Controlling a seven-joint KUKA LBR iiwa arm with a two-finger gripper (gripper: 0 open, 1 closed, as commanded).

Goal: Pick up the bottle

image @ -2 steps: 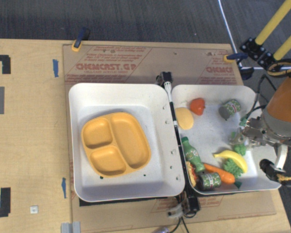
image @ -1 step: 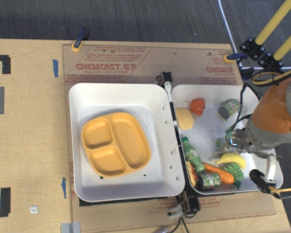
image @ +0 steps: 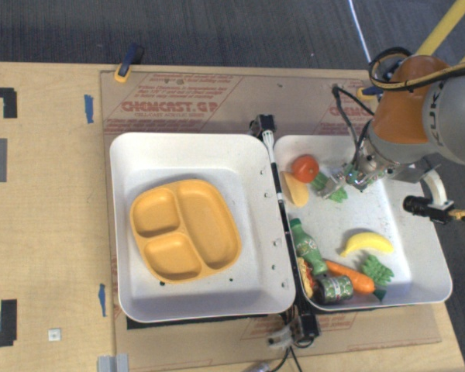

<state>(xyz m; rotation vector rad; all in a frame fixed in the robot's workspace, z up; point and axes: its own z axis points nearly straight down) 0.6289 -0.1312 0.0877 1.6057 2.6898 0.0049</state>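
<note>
**Jaws low in the far part of the right bin, bottle at the near-left side**

Over the right bin [image: 418, 281], in its far part, the grey arm [image: 442, 122] with the orange band comes in from the right side. Its gripper [image: 356, 177] is low above the bin floor, close to a small green leafy piece [image: 331, 190] and a little to the right of the red tomato [image: 304, 167]. If the jaws are spread or pressed together cannot be told, because the wrist covers them from above.

The bottle [image: 304, 252], green with a coloured label, lies on its side along the left wall of the right bin, in the near half. It is well apart from the gripper. Its lower end touches a dark can [image: 335, 287], and an orange carrot [image: 350, 276] lies just beside, with a green vegetable [image: 377, 270] at the carrot's right end. A yellow banana [image: 366, 243] lies between these things and the gripper. A pale yellow wedge [image: 296, 190] rests near the tomato.

The left bin [image: 132, 161] holds an orange divided plate [image: 186, 229] with three compartments. Both bins stand on the bench [image: 39, 231].
</note>
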